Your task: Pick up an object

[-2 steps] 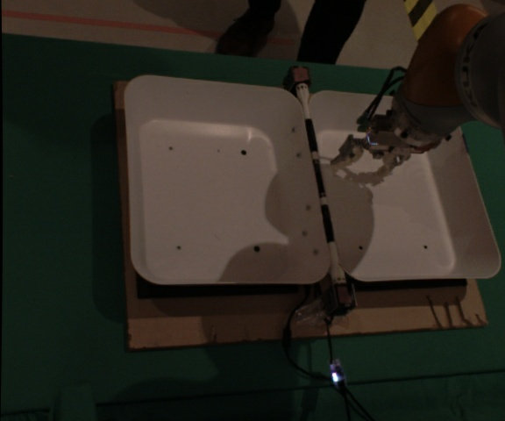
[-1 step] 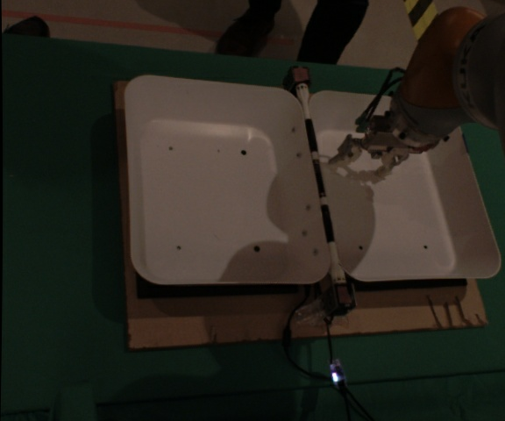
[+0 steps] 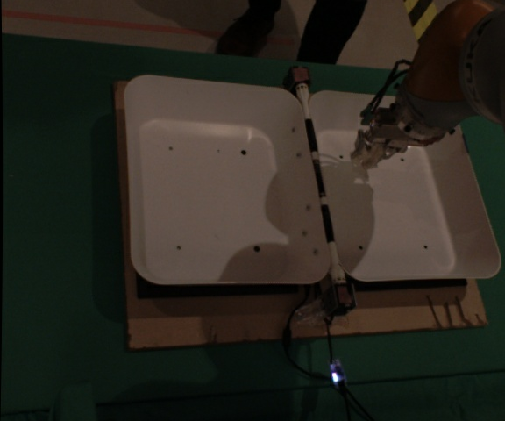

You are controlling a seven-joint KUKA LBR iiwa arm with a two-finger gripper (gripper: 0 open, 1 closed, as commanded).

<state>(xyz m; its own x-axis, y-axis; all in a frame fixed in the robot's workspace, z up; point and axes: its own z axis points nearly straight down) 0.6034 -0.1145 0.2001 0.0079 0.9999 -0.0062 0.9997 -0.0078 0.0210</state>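
Camera view: looks down on two white bins side by side, in dim light.
Left bin (image 3: 209,103): white and shallow, with some tiny dark dots on its floor (too small to tell what they are).
Right bin (image 3: 428,235): white too, with the arm hanging over its top left part.
Strip (image 3: 318,182): a black and white strip runs along the gap between the bins.
Arm (image 3: 463,51): grey with an orange band, coming in from the right side.
Gripper (image 3: 373,152): low over the right bin, near the strip. I cannot tell how it is set, because the light is too weak.
Thing to pick up: I cannot make out a clear object. A small pale blur (image 3: 358,172) lies just under the gripper, and it may be the object or just a shine.
How to do it well: go straight down over the object, slowly. Close softly and only then lift. Stay away from the bin wall and the strip.
What could go wrong: the grab may miss and come up with nothing.
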